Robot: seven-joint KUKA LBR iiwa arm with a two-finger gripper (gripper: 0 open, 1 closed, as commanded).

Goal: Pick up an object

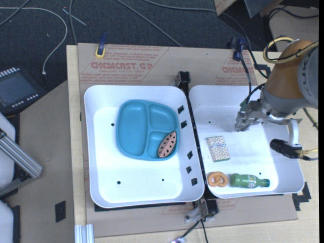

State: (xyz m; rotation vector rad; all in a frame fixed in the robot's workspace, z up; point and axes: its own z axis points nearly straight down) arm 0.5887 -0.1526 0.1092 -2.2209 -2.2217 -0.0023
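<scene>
Dark carpet all around, crossed by loose pale cables (55,32), with a black device (17,89) off the left edge of the tabletop. Cardboard-covered tabletop (131,59) printed in red, clipped along the far edge by a blue clamp (102,45).

Side by side on the tabletop, two shallow white bins. Toward the left edge, the left bin (104,181), carrying a blue divided plate (139,128) in its far half. In the plate's small compartment nearest the right bin, a brown speckled oval piece (167,145), lying tilted.

Toward the right edge, the right bin (212,97). Roughly at its middle, lying flat, a small patterned packet (217,148). Along its side closest to the near edge of the tabletop, an orange ring-shaped piece (217,179) and, just beside it on the right-edge side, a green bottle (249,180) on its side, cap pointing to the right edge.

Reaching in over the right edge, the grey arm (291,87) with its orange band, wrist turned down over the far half of the right bin. Jaws low over bare white floor, apart from the packet and well apart from the ring and the bottle. Nothing seen between the jaws; open or closed, impossible to tell at this size.
</scene>
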